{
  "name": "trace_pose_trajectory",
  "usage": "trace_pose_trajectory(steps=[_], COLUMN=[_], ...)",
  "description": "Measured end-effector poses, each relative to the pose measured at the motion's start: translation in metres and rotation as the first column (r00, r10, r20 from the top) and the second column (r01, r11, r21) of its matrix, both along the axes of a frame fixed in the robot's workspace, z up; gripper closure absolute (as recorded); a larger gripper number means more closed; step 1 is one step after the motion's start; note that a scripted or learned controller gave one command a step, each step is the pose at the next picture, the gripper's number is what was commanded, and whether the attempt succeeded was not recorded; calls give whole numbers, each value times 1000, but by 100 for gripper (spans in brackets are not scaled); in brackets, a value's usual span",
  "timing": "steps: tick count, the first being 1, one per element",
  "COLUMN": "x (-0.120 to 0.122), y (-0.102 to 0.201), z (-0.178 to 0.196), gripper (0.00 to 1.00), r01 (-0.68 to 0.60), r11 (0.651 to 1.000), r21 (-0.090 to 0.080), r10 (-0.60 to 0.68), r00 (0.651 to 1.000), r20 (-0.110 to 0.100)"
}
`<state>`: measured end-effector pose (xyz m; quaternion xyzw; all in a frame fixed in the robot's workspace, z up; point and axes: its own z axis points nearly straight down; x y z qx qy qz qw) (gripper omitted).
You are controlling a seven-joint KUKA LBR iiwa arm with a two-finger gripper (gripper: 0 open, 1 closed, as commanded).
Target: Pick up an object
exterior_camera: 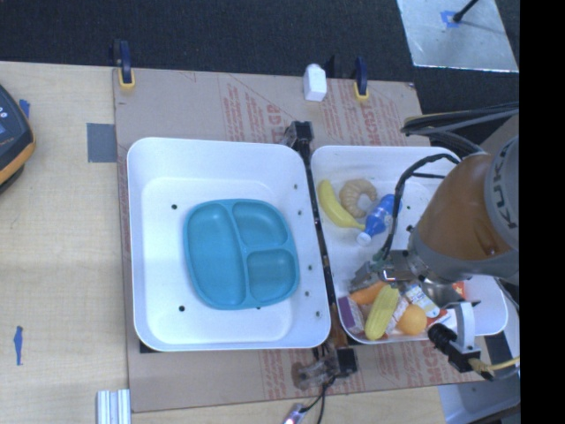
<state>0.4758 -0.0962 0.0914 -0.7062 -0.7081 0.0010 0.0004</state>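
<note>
The arm's pincer hangs low in the right bin, near the corn cob and carrot; its state cannot be told. Nothing looks lifted yet.

Robot lab: clamped cardboard on bench, twin white bins, taped floor.

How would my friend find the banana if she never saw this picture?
Look at the right-hand shallow white bin, the one crowded with toy food. Near its back left part lies the curved yellow plastic banana, beside a beige ridged round piece and a small blue-and-white bottle. Unlike the bumpy yellow corn cob at the front, it is smooth and bent.
</note>
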Motion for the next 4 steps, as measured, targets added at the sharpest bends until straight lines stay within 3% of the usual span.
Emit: trace_pose_trajectory(steps=[1,3,4], x=[72,178,181], y=[-11,2,-18], z=[1,1,1], gripper=[0,0,0], r01=[-1,-2,-1], r11=[1000,1000,1000], r21=[1,1,0], r10=[1,2,1], r00=[1000,1000,1000], r20=[0,-1,1])
